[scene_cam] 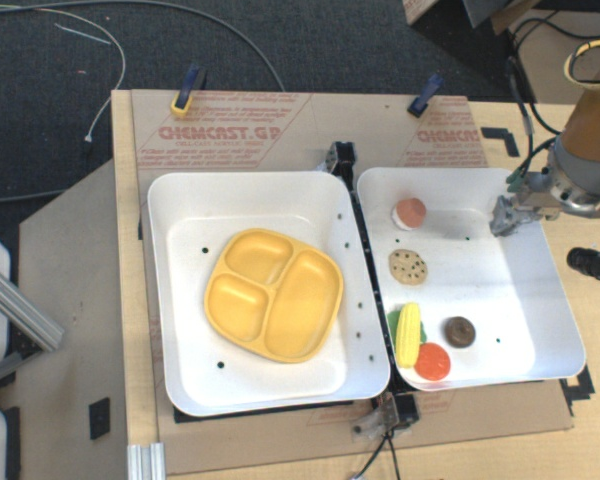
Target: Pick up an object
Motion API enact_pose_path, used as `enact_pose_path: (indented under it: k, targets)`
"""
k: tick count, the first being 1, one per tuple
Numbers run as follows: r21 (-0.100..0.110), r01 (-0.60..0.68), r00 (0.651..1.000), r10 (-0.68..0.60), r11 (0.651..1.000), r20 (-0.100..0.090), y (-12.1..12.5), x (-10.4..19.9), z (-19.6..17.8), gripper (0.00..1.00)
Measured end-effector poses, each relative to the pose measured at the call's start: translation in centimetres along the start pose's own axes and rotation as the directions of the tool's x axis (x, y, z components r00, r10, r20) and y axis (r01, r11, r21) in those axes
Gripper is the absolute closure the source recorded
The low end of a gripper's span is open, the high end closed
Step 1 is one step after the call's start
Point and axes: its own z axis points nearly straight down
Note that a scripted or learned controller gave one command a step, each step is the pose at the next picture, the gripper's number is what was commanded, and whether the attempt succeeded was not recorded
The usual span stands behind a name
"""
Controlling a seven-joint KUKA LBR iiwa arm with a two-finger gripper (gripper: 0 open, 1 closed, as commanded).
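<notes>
The right bin (525,298) holds several toy foods. A pink round piece (411,212) lies near its back left. A chocolate-chip cookie (408,265) sits just in front of it. A yellow corn cob (407,332), a red tomato (433,361) and a brown doughnut (460,332) lie along the front. My gripper (507,218) hangs over the bin's back right part, well right of the pink piece, with nothing seen in it.
The left bin (180,268) carries a yellow divided plate (274,294). Blue clamps (188,88) hold the cardboard base at the back. Cables run along the right edge by the arm.
</notes>
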Motion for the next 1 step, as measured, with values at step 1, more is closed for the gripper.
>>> enact_pose_path:
  k: [1]
  targets:
    - [-0.001,0.001,1.000,-0.001,1.000,0.000,0.45,0.29,-6.52,1.00]
